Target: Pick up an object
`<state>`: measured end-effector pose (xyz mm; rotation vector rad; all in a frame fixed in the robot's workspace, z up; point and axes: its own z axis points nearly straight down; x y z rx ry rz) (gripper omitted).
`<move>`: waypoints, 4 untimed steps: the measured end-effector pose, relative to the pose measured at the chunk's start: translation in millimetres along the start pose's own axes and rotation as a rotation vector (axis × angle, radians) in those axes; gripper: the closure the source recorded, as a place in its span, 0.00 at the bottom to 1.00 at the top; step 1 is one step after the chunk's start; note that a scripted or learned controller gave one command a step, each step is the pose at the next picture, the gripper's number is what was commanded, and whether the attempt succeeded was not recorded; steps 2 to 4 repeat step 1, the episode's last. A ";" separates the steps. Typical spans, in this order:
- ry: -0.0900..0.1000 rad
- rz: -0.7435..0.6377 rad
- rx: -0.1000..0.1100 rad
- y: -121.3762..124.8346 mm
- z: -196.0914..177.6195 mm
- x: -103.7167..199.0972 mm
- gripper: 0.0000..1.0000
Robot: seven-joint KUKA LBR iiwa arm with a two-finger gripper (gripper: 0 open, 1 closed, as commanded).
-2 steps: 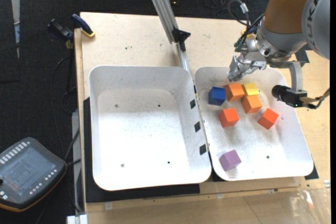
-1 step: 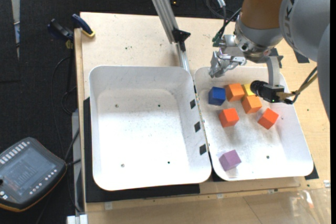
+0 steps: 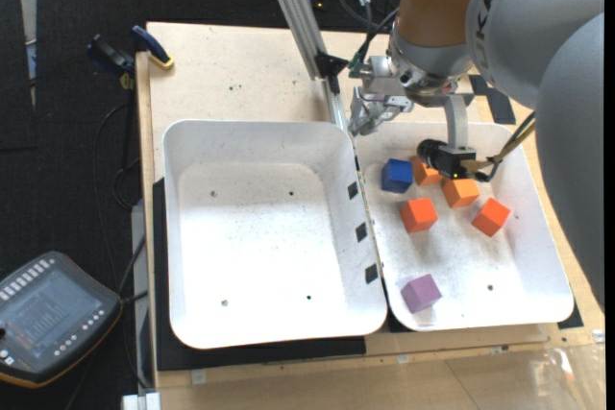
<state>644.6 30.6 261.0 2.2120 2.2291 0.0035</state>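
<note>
gripper [image 3: 368, 118] hanging over the right bin's [image 3: 538, 288] far left corner, finger gap too blurred to tell, nothing seen in it, blue cube [image 3: 397, 175] just below, orange cubes [image 3: 419, 214] and purple cube [image 3: 420, 293] nearer the front

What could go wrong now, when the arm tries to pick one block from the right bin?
1. The blue block touches an orange block, so the tool might push both or grip neither.
2. The tool is near the rim of the right bin and could hit it when descending.
</note>
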 end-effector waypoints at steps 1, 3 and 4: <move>0.001 -0.001 0.000 3.3 0.0 57.3 1.00; 0.001 -0.001 0.000 3.3 0.0 57.3 1.00; 0.001 -0.001 0.000 3.3 0.0 57.3 1.00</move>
